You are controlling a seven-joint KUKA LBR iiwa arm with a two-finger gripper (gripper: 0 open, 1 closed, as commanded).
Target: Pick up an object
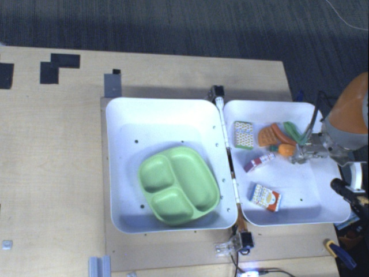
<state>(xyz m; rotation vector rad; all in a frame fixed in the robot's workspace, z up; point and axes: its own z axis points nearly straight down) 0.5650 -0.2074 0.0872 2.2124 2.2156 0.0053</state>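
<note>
Right bin [311, 206], shallow white plastic with rounded corners, holds five loose items. A small flat packet [243, 135] with a fine dotted pattern and pale green edge lies near the bin's upper left; any print on it is too small to read. Beside it to the right sits an orange, ridged toy carrot [271, 135], with a green leafy piece [294, 131] touching its far end. A smaller orange rounded piece [286, 150] lies just below these. A slim tube [259, 162] with a dark red cap end and white body lies slanted near the middle. A little carton [265, 197], white with orange and red print, rests tilted toward the bin's lower left; its lettering cannot be made out.

Left bin [124, 154], same make, holds one light green plastic divided plate [179, 184] with three compartments, smooth and rounded, set at a slant.

The gripper [301, 153], metallic, hangs low just right of the small orange piece, perhaps touching it; whether its fingers are apart or closed cannot be told, and nothing is seen gripped. Grey arm with orange band [353, 111] enters from the right.

The bench [52, 172] is pale wood-grain, with black tape patches [57, 67] at upper left. A black clamp [217, 91] sits between the bins at the top, cabling [239, 244] below.
</note>
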